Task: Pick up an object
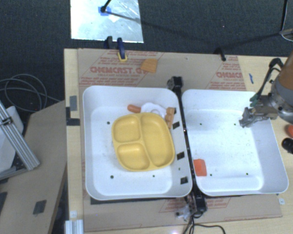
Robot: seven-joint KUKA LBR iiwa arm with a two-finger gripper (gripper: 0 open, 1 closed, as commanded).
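Tabletop of pale board carries two shallow white bins side by side, most likely so that items can be lifted from one and dropped into the other. Left bin holds the bulk of the clutter: a yellow divided tray lies flat across its middle, its three compartments bare, with a small orange sausage-shaped piece and a white item tucked just behind its far edge and a tan block beside the dividing wall. Right bin is far sparser, holding an orange-red block in its near left corner, lying well apart from anything else, which I judge the easiest thing to pick. Grey arm reaches in from the right and hangs over the far right part of that bin, well away from the block. Its tool is dark and small here; whether it is apart or together I cannot tell, and nothing is seen in it.
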